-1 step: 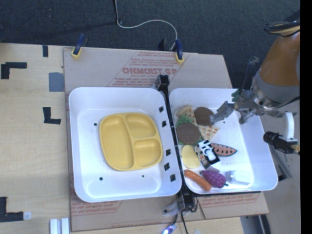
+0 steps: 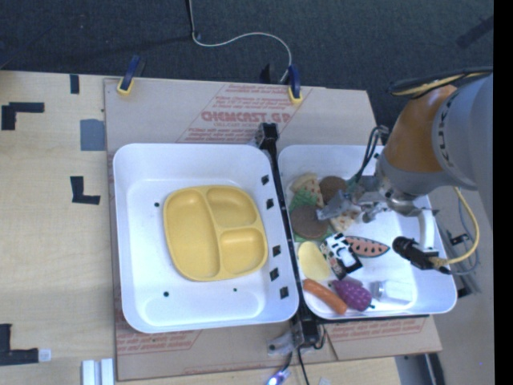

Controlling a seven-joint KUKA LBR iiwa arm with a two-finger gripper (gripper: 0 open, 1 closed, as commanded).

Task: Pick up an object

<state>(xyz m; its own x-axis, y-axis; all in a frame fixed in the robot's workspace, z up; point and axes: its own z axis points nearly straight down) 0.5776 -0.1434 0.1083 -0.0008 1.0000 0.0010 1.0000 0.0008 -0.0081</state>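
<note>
- Two white bins sit side by side on the tabletop; I take the yellow plate in the left bin as my landmark. Everything loose lies to its right, across the divider, in the right bin.
- From here I see the gripper low over that pile, right of the plate; whether the jaws are spread or pinching anything I cannot tell.
- My pick would be the watermelon slice, well right of the plate and just below the gripper.
- I judge it a light, stiff toy, likely smooth plastic and a bit slippery, not fragile.
- Its long axis runs roughly left to right, tilted slightly, with the dark rind edge below.
- I would close across the narrow width at mid-length.
- A carrot and a purple grape bunch lie lower right of the plate, touching each other, so they look harder to take singly.
</note>
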